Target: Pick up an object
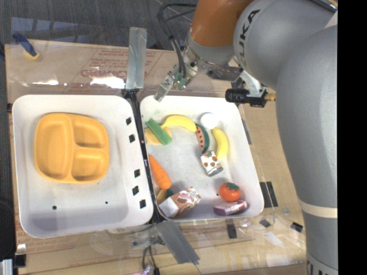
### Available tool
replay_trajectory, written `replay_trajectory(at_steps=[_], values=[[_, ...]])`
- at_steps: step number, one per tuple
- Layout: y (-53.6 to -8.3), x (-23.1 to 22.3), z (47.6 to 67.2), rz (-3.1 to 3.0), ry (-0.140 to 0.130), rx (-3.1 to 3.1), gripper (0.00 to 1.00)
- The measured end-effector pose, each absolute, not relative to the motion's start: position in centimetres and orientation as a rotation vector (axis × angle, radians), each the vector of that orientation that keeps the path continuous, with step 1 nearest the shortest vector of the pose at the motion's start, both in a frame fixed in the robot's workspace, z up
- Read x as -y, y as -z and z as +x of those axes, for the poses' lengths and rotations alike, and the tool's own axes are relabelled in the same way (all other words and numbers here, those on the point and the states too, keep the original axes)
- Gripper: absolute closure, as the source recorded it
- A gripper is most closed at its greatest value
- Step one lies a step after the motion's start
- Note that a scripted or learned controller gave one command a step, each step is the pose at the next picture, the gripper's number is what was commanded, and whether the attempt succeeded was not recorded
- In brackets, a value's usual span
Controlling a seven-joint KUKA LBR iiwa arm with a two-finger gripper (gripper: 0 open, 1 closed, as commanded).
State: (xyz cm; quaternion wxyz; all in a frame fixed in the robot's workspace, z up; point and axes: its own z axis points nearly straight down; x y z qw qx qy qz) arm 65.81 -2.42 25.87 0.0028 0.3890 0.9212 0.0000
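Grey arm (pixel 298 96) reaching in over the counter (pixel 69 67), left white bin (pixel 23 171) holding a yellow divided plate (pixel 71 146), right white bin (pixel 243 153) holding bananas (pixel 179 121), carrot (pixel 160 173), tomato (pixel 230 192), small cartons, tool (pixel 166 86) above that bin's far rim, carrying nothing.

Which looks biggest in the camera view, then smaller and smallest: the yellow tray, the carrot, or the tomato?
Largest to smallest:
1. Yellow tray, in the left bin, by far the biggest.
2. Carrot, long and thin, at the right bin's left edge.
3. Tomato, small and round, near that bin's lower right corner.
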Motion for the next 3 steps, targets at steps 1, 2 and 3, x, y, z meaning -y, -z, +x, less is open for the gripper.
replay_trajectory(at_steps=[1, 2, 3], values=[[-27.6, 10.1, 63.5, 0.819, 0.002, -3.033, 1.0], [-28.8, 10.0, 63.6, 0.811, 0.001, -3.031, 1.0], [-32.8, 18.3, 62.6, 0.4, 0.004, -3.111, 1.0]])
